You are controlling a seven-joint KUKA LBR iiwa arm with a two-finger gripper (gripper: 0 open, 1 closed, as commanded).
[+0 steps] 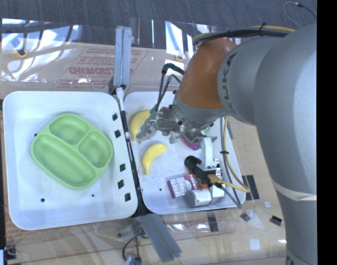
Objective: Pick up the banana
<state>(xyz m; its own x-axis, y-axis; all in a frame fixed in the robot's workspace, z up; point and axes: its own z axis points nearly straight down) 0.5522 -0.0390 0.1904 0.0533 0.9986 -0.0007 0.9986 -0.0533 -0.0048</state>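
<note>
The banana, small and yellow, lies curved in the right bin near its left wall. My gripper hangs just above and behind the banana, under the orange-banded wrist, and is apart from it. A second yellow fruit, rounder, like a lemon, sits right beside the gripper on its left. The arm's big grey body covers the right part of the bin.
A pink object peeks out under the wrist. A dark red packet and a small white and red can lie at the right bin's front. The left bin holds a green divided plate.
</note>
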